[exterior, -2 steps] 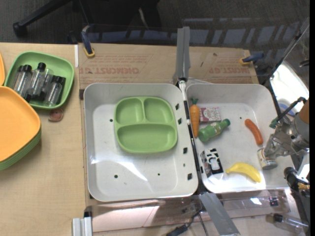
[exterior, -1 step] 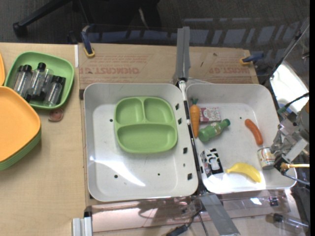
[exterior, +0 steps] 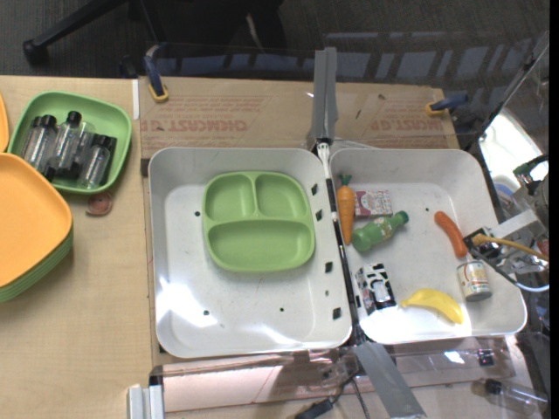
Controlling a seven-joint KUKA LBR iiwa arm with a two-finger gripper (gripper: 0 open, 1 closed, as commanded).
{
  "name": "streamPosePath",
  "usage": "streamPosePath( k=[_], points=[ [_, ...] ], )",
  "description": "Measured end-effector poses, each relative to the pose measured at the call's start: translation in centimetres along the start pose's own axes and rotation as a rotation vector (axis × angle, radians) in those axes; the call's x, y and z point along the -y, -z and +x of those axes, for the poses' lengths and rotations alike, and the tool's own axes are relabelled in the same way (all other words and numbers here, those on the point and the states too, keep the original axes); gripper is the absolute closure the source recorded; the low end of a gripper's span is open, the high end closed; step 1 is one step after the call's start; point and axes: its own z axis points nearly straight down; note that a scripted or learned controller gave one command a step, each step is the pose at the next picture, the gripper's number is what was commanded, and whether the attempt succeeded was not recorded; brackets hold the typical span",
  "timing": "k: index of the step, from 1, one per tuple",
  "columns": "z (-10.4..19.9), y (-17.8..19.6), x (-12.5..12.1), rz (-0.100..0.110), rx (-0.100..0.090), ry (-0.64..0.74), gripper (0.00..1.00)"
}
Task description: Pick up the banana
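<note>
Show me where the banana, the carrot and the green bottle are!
banana (exterior: 433,304): camera view, middle of its yellow body.
carrot (exterior: 346,208): camera view, middle of its orange part.
green bottle (exterior: 377,231): camera view, middle of its body.

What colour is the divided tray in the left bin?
Light green; the divided tray shows clearly in the camera view.

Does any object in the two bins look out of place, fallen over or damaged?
Nothing looks damaged or spilled. In the right bin the green bottle lies on its side, and the carrot lies along the left wall. The banana lies free near the front.
</note>
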Motion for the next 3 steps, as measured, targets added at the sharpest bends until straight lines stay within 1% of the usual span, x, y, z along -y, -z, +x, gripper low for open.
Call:
streamPosePath(
  k=[1,2,3],
  points=[
    [-1.0,1.1,-3.2,0.001,0.002,0.071,1.00],
    [-0.7,-0.9,-2.3,0.002,0.002,-0.080,1.00],
    [3.4,-9.8,-4.5,0.002,0.000,-0.008,1.00]
  ],
)
